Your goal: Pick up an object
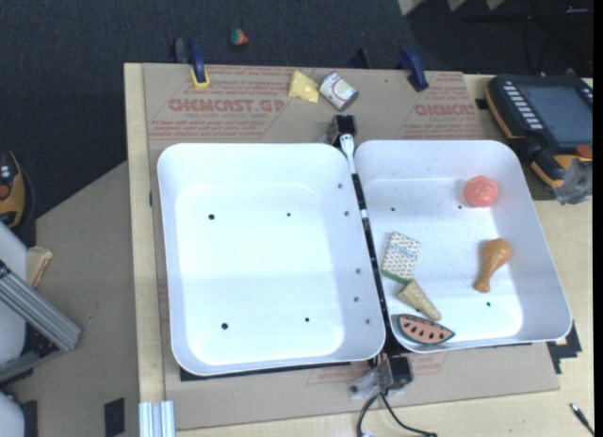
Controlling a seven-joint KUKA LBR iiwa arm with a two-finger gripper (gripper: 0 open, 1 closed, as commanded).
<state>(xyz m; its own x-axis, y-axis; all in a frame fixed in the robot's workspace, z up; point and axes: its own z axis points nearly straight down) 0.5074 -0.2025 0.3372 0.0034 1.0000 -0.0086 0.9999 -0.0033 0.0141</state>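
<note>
The right bin (pixel 443 167) holds several toy foods. A pink round piece (pixel 480 191) lies near its far right. A brown drumstick (pixel 491 262) rests at the right side. A small patterned carton (pixel 401 255) sits by the left wall, with a tan cone-shaped piece (pixel 418 299) just in front of it. A watermelon slice (pixel 423 330) lies on the bin's front rim. The left bin (pixel 188 181) has nothing in it.
Behind the bins, a yellow wedge (pixel 303 88) and a small white carton (pixel 338 90) lie on the brown board. Blue clamps (pixel 197 58) (pixel 413 68) hold the board's far edge. A dark handheld pendant (pixel 548 113) sits at the far right.
</note>
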